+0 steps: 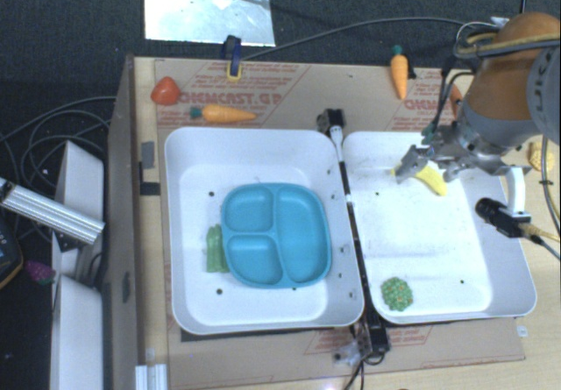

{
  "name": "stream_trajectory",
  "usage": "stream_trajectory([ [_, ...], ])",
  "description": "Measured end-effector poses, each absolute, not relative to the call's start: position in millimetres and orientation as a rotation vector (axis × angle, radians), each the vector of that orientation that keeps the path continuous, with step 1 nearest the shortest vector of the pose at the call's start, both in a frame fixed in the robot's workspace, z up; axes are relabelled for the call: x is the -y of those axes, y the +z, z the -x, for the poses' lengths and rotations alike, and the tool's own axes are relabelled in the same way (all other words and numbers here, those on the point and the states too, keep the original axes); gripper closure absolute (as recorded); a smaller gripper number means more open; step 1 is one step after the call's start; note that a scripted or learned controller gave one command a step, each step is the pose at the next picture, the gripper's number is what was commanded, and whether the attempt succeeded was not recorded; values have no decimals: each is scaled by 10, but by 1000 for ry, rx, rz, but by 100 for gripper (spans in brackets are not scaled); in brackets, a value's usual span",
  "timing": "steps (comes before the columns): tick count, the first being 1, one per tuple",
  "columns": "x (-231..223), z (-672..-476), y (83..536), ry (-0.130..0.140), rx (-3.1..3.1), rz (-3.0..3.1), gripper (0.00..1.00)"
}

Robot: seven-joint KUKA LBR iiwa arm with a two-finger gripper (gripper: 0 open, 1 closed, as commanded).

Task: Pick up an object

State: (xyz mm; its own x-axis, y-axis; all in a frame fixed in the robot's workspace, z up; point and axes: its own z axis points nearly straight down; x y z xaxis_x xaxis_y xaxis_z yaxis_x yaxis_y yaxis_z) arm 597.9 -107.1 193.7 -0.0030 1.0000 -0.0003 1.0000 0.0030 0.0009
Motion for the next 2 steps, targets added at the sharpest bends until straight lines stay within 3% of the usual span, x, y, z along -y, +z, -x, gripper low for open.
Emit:
stream_trajectory([
  [1,1605,-6612,1915,2,-2221,-2218,0],
  [2,1747,-6682,1144,-1,-2223,-2220,0],
])
